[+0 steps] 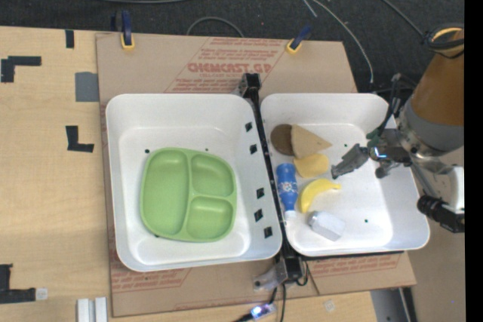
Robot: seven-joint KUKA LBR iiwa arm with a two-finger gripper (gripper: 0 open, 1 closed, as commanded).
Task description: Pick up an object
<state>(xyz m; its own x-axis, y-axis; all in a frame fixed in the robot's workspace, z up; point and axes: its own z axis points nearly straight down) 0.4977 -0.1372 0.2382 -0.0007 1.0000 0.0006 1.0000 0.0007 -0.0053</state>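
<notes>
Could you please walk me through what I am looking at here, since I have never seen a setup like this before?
This is one photo from a fixed camera above a bench, looking down at a slant. The grey and orange shape at the right is a robot arm; its two-finger gripper hangs over the right bin with nothing visibly between its fingers. That bin holds a banana, a blue bottle, a yellow block, a tan wedge, a brown disc and a small white object. The left bin holds a green divided plate. The robot is meant to pick something up.
</notes>
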